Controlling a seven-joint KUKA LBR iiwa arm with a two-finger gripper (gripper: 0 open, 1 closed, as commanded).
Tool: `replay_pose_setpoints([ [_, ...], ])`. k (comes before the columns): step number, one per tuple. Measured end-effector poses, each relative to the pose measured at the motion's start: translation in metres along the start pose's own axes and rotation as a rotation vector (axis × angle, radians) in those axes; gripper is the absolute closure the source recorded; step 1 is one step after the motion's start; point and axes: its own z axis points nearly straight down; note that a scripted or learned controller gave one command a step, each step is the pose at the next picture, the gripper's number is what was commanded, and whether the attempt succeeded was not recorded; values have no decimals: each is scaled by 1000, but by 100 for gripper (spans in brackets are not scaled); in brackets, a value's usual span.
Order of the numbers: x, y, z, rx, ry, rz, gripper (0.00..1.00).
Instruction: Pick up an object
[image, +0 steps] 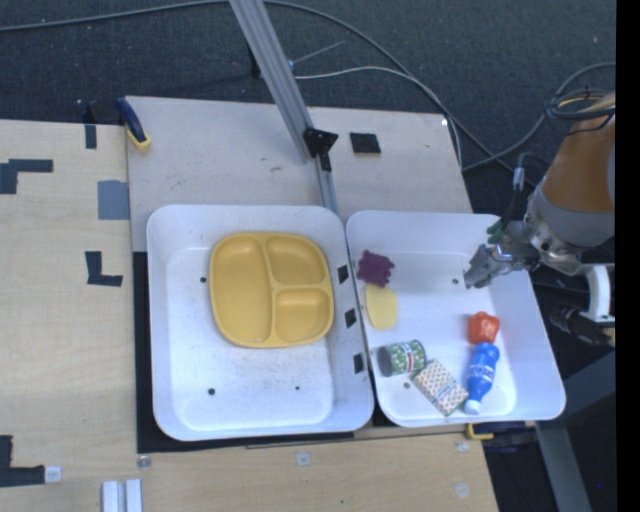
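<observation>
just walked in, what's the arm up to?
The KUKA arm reaches in from the right, its tool hanging over the upper right part of the right bin, nothing visibly in it. The bin's items lie untouched: purple piece, yellow piece, green can, patterned box, orange item, blue bottle. The left bin holds a yellow divided plate.

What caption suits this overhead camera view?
Gripper poised over right bin of small objects; yellow divided plate in left bin.

Even, soft light; slight blur
</observation>
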Motion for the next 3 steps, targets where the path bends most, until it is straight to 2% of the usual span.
replay_pose_setpoints([
  [1, 1, 1, -34, 1, 0, 0, 100],
  [2, 60, 4, -35, 3, 2, -5, 100],
  [3, 110, -13, -37, 5, 1, -3, 100],
])
